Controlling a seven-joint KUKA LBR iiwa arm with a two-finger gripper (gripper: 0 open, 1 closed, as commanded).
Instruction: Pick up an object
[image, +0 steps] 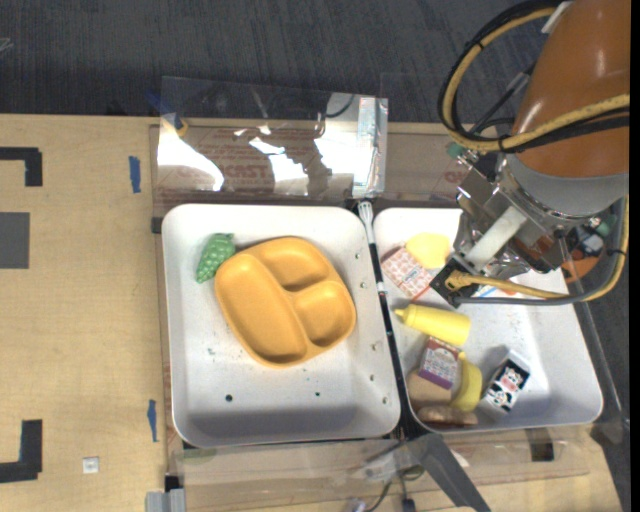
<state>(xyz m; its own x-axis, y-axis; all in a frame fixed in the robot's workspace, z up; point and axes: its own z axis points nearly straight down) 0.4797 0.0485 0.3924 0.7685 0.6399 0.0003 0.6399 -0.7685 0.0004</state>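
Observation:
My gripper (505, 258) hangs over the back of the right bin (585, 395), under the grey wrist and orange band. Below and left of it lie a yellow mustard bottle (436, 320), a pink checked packet (408, 270) and a pale yellow round item (430, 246). Nearer the front are a purple box (438, 364), a banana (467, 386), a black-and-white box (507, 384) and a brown item (440, 414). I see nothing held in the gripper.
The left bin (190, 400) holds an orange divided plate (285, 298) with a green bumpy toy (212, 256) beside its back left edge. A ridge between the bins (383, 330) separates them. A clear plastic sheet (270, 150) lies behind the left bin.

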